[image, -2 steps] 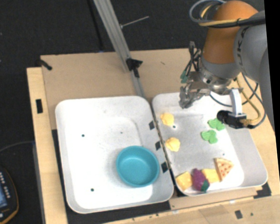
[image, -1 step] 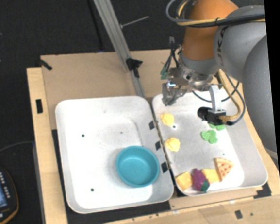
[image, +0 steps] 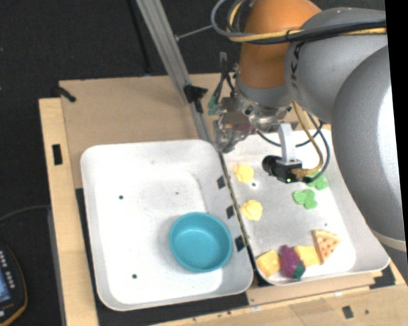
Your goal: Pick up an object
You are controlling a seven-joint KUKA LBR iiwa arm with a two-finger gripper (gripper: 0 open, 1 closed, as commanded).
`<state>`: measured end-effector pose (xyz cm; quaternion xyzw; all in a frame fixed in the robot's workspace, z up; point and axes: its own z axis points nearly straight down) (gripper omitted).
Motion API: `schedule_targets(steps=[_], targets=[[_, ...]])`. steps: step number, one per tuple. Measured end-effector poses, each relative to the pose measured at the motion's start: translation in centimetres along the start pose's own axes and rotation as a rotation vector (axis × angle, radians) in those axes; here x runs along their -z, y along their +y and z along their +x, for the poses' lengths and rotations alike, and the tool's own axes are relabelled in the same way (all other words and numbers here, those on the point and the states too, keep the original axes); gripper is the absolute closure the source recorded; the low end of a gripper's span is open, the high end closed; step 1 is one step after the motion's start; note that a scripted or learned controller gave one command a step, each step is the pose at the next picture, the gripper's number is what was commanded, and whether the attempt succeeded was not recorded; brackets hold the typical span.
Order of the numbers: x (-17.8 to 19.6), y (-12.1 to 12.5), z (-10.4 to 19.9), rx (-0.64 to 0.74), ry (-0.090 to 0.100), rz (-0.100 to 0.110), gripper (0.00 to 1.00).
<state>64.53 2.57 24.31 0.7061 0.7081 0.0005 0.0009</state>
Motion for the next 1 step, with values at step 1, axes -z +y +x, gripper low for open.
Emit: schedule_targets(steps=[1], targets=[[-1.03,1.54,4.85,0.0,-0.001,0.0,1.0]])
